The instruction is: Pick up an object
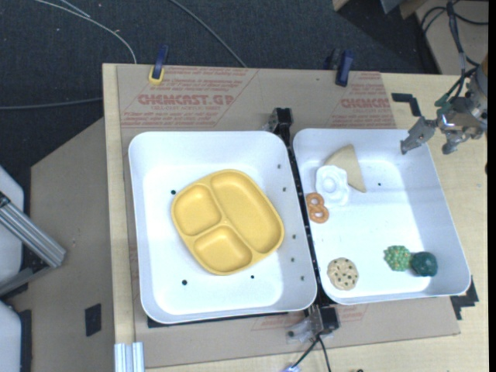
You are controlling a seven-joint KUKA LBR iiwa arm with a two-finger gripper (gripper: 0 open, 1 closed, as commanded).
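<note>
From above, a brown cardboard-covered bench (232,91) with red printing stands on dark carpet (70,60) crossed by thin cables. The left white plastic bin (147,208) holds a yellow three-compartment plate (226,221). The right white bin (442,208) holds a tan wedge (350,165) touching a white fried-egg toy (332,184), an orange pretzel (316,207), a round cookie (342,273) and green broccoli (397,257) beside a dark teal lump (423,264). The metal gripper (432,139) hovers over that bin's upper right corner, fingers spread wide, holding nothing.
</note>
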